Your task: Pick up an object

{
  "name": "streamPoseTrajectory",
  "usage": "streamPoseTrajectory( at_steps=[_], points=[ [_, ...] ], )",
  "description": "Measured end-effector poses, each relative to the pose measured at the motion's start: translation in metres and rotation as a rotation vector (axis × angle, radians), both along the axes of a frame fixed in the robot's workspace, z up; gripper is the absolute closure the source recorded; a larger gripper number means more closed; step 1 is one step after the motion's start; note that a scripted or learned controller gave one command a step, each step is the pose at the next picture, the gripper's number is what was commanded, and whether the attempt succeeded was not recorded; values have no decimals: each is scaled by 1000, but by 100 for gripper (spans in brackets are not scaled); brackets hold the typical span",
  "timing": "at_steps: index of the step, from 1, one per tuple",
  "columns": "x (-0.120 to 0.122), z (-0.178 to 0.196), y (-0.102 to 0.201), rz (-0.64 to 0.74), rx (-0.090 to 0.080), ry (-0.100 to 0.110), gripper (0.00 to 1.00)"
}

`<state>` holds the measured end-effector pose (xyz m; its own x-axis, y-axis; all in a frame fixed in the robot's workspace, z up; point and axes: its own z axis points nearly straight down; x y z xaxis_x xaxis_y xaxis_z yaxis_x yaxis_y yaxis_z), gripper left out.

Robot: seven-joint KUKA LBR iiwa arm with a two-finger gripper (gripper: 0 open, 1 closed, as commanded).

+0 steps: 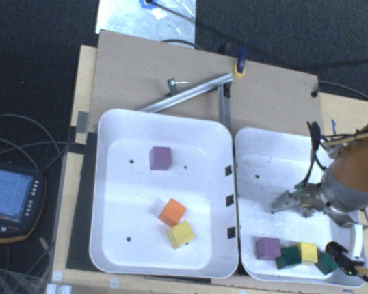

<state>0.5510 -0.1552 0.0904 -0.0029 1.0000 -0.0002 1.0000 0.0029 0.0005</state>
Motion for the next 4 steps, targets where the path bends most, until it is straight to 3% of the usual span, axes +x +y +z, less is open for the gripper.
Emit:
streamPoseTrajectory(
  at_steps=[1,4],
  points=[
    [1,11,0,2,0,-4,100],
    [-4,158,4,2,-2,-7,100]
  ],
)
